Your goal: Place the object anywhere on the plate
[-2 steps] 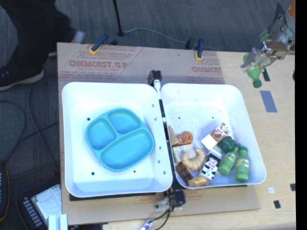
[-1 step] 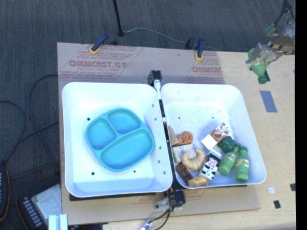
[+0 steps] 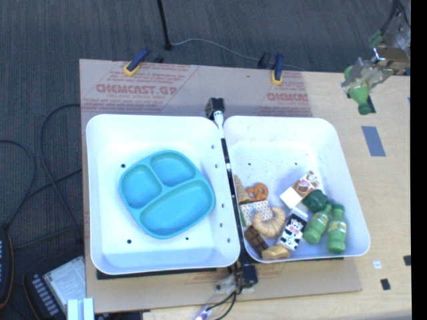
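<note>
A blue three-compartment plate [image 3: 167,193] lies in the middle of the left white bin [image 3: 107,139]; nothing rests on it. In the near part of the right white bin [image 3: 333,145] is a heap of toy food: a pretzel [image 3: 255,192], a waffle [image 3: 251,212], a croissant [image 3: 270,224], a black-and-white cow-pattern piece [image 3: 291,231], two light green bottles [image 3: 319,223] and a dark green vegetable [image 3: 315,200]. My gripper [image 3: 360,89] hangs at the top right, over the bench beyond the right bin's far corner and well away from the toys.
A white block [image 3: 291,197], a brown chocolate piece [image 3: 253,237] and a small cake slice [image 3: 307,182] also sit in the heap. Two clamps [image 3: 137,61] [image 3: 277,69] hold the board's far edge. Cables run on the floor at left.
</note>
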You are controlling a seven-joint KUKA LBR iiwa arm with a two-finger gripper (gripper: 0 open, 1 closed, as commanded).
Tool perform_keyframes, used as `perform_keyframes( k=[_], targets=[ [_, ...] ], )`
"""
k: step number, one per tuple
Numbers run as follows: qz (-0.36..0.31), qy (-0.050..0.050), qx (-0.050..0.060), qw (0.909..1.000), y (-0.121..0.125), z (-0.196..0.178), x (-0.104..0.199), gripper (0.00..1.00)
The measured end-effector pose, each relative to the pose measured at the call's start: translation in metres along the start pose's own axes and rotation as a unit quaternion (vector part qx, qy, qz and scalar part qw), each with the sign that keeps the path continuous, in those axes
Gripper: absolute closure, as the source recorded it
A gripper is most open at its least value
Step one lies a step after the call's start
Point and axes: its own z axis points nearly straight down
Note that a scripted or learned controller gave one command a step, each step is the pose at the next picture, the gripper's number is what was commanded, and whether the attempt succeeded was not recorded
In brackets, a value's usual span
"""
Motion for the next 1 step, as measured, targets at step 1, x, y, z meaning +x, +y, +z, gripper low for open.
perform_keyframes(
  k=[1],
  targets=[
    [0.001, 0.000, 0.000, 1.0000, -0.0003, 0.0001, 0.0015, 1.00]
  ],
)
